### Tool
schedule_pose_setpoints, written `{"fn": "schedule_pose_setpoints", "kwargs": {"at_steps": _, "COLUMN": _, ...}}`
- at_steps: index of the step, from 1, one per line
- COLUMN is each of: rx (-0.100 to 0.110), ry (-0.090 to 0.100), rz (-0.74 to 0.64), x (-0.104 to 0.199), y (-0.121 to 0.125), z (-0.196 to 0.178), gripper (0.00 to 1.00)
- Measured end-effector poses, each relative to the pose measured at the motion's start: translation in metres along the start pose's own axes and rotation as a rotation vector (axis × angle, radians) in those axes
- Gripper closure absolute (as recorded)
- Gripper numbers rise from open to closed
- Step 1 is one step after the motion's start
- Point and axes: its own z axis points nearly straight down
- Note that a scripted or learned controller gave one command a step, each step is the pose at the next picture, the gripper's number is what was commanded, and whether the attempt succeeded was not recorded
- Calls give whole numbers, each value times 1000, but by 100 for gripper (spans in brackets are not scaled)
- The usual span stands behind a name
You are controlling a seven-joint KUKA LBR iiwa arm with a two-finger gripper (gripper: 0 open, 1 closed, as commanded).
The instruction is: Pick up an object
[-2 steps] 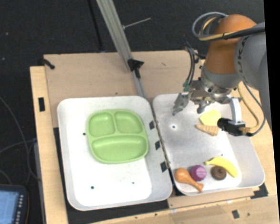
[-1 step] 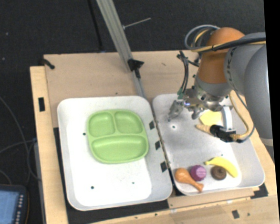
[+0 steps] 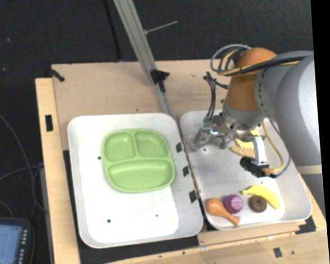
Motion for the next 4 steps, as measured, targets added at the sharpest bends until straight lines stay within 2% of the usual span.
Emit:
{"fn": "schedule_pose_setpoints", "kwargs": {"at_steps": 1, "rx": -7, "ry": 0, "rz": 5, "x": -1, "y": 2, "z": -15, "gripper": 100}}
{"fn": "schedule_pose_setpoints", "kwargs": {"at_steps": 2, "rx": -10, "ry": 0, "rz": -6, "x": 7, "y": 6, "z": -71, "gripper": 100}}
{"fn": "schedule_pose_setpoints", "kwargs": {"at_steps": 3, "rx": -9, "ry": 0, "rz": -5, "x": 1, "y": 7, "z": -116, "gripper": 100}}
{"fn": "schedule_pose_setpoints", "kwargs": {"at_steps": 4, "rx": -10, "ry": 0, "rz": -7, "x": 2, "y": 0, "z": -165, "gripper": 100}}
